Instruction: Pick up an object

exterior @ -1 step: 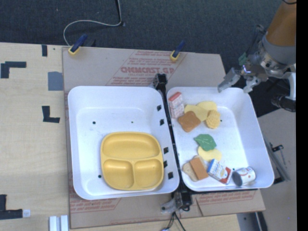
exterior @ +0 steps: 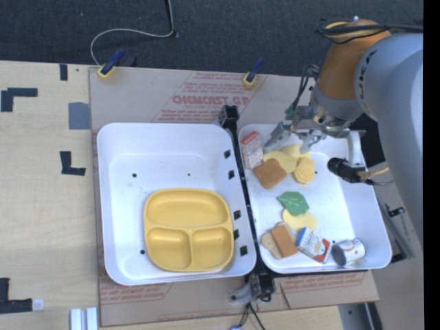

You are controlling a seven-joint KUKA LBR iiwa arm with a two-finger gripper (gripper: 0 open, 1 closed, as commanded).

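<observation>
**Tool poised over the right bin, nothing lifted yet**

The tool point(exterior: 294, 137) hung low over the far part of the right bin point(exterior: 357, 215), its two fingers spread apart with nothing between them. Just beneath and beside the fingertips lay a cluster of toy food: a pale yellow piece point(exterior: 283, 158), a ridged yellow piece point(exterior: 304, 170), a brown bread-like piece point(exterior: 270, 174), and a small red-and-white carton point(exterior: 251, 148) against the bin's left wall. Whether a fingertip touched the pale yellow piece could not be told from this angle.

Nearer the front of the same bin rested a green leaf shape point(exterior: 293, 201), a toast slice point(exterior: 282, 239), another small carton point(exterior: 313, 244) and a can point(exterior: 349, 251) on its side. The left bin point(exterior: 124, 157) held a yellow divided tray point(exterior: 188, 228).

By this showing, the pick was at the approach stage: the arm had been placed over a candidate, but closing, gripping and lifting were all left to do. The pale yellow piece looked the likeliest target, and its close neighbours could have spoiled a clean grip.
</observation>
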